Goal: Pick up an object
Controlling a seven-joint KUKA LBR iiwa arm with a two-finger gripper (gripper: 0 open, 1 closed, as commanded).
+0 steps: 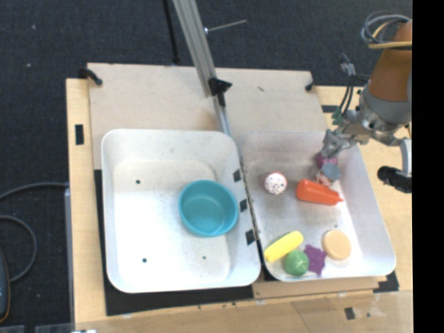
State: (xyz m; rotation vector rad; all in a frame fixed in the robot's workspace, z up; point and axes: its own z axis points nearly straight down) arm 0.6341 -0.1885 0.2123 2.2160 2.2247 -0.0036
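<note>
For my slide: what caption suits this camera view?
Gripper low in the right bin by a carrot.

There are no words, numbers or signs to read on the bins, the toys or the table here.

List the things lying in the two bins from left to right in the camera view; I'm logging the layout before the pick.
Blue bowl → white speckled ball → yellow piece → green ball → purple piece → orange carrot-like piece → peach round piece.
</note>
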